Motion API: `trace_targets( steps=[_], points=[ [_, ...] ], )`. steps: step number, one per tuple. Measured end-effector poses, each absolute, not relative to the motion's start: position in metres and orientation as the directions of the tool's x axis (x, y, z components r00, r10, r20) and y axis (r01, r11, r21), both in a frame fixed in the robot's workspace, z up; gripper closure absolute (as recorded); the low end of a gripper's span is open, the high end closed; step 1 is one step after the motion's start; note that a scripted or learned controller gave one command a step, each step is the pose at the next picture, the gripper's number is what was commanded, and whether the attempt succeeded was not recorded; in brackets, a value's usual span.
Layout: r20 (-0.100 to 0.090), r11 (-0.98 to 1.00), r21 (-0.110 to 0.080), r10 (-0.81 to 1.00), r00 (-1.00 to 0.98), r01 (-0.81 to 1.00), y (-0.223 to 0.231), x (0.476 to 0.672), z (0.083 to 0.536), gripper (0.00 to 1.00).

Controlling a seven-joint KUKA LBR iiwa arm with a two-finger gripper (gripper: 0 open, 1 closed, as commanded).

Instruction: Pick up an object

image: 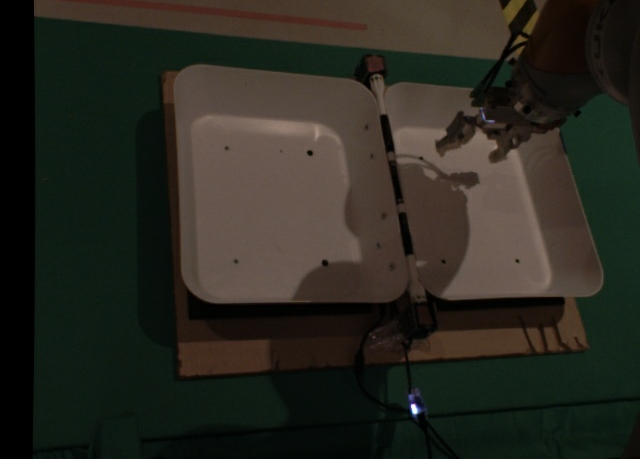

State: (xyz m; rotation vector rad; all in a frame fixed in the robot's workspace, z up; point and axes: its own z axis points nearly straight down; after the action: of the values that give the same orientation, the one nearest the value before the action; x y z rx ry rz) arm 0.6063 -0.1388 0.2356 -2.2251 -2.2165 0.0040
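Observation:
My gripper point(477, 143) hangs over the far part of the right bin point(560, 247), with its two pale fingers point(453, 134) spread apart and nothing between them, so it is open. Just below it, on the bin floor, lies a small pale shape point(463, 179) at the edge of the arm's shadow; I cannot tell what it is. A thin curved line point(415, 159) runs from the divider towards that shape. The left bin point(200, 97) shows a few tiny dark specks point(309, 153) on its floor.
A dark bar with white segments point(395, 187) runs along the gap between the bins. Both bins rest on a brown board point(280, 352) on green matting. Cables and a small blue light point(414, 405) lie near the front. The grey and orange arm point(585, 27) enters from the upper right.

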Motion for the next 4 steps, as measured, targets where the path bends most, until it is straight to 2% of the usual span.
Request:
trace_targets(
  steps=[1, 2, 3, 4],
  points=[
    [-0.002, -0.004, -0.002, 1.0, 0.004, 1.0, -0.14, 0.606, 0.186, 0.0],
    [-0.006, -0.008, 0.011, 1.0, 0.009, 1.0, -0.142, 0.609, 0.202, 1.0],
    [-0.003, -0.004, 0.008, 1.0, 0.004, 1.0, -0.147, 0.612, 0.248, 1.0],
    [-0.004, -0.003, 0.011, 1.0, 0.003, 1.0, -0.15, 0.615, 0.315, 1.0]
  ],
)
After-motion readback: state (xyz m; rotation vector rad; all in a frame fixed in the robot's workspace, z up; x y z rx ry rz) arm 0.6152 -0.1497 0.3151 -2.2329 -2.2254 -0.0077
